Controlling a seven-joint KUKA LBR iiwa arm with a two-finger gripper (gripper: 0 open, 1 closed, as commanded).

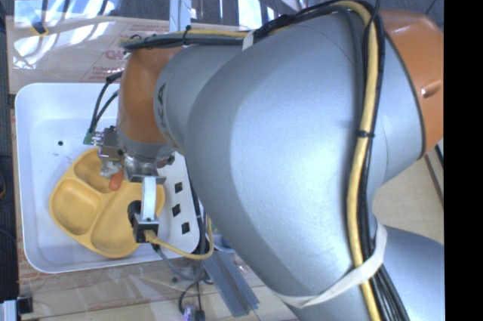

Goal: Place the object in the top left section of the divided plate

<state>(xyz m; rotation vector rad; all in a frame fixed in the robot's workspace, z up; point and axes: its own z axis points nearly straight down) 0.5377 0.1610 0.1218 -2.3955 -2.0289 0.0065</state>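
Grey arm casing looms closest, hiding most of the right bin. Its gripper hangs over the yellow divided plate in the left white bin; whether the fingers are parted cannot be told. Just beneath sits a small orange-red object, apparently in an upper section.

Even, bright overhead light. Window glare streaked the surface along the top edge. The arm, close to the lens, was soft-focused and shaded the bin beneath; mild overall blur.
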